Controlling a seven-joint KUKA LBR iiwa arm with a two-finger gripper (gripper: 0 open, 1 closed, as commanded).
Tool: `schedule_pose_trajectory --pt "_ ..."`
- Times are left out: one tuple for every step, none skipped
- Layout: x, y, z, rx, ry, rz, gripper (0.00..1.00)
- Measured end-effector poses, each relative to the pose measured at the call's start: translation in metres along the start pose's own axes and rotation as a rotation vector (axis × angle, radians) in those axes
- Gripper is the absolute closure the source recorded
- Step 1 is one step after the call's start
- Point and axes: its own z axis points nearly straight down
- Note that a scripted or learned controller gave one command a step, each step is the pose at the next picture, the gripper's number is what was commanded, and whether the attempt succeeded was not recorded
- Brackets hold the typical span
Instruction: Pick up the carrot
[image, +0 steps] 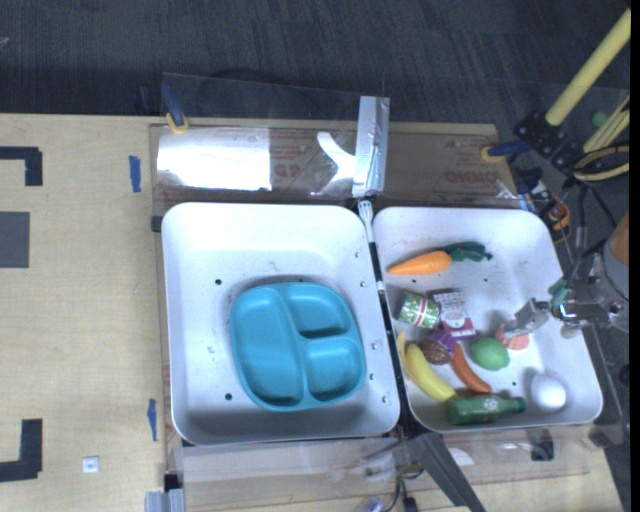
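The carrot, orange with a dark green top pointing right, lies on its side in the upper left part of the right bin. My gripper hangs over that bin's right edge, well to the right of the carrot and lower in the view, apart from it. Nothing shows held in it.
Below the carrot the right bin holds a small can, a banana, a second orange piece, a green lime, a green bottle and a white egg. A blue divided tray sits in the left bin.
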Motion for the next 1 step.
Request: schedule_pose_trajectory --pt "0.0294 0.1159 0.0768 0.002 0.0 0.112 0.0"
